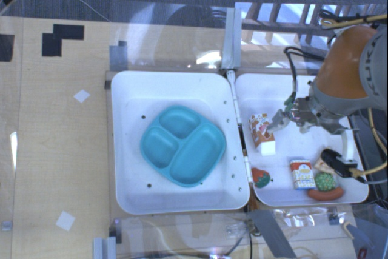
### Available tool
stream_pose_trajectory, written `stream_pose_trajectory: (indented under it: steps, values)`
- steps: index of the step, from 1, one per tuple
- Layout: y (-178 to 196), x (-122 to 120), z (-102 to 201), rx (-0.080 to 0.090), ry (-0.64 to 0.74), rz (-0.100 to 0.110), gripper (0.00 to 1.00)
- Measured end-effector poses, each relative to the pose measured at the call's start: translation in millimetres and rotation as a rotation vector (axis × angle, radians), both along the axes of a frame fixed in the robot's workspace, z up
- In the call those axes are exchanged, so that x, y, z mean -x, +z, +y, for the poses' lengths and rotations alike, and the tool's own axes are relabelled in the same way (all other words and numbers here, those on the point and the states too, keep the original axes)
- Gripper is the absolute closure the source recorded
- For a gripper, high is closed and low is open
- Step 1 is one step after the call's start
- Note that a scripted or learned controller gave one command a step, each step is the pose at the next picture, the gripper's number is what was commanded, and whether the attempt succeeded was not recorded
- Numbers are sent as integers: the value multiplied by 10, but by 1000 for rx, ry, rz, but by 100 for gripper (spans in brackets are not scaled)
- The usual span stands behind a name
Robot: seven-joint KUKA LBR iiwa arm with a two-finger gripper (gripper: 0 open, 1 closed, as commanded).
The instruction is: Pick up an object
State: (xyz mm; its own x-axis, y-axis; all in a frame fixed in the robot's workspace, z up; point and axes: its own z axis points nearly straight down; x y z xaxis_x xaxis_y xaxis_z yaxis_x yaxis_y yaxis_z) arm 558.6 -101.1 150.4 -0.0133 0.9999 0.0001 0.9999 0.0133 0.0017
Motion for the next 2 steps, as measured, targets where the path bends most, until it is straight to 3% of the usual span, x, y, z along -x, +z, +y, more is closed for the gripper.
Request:
stream_pose_trajectory:
  steps: [1, 2]
  values:
    - [-358, -683, 122, 4, 30, -45, 0]
    - [-414, -835, 52, 2, 165, -43, 0]
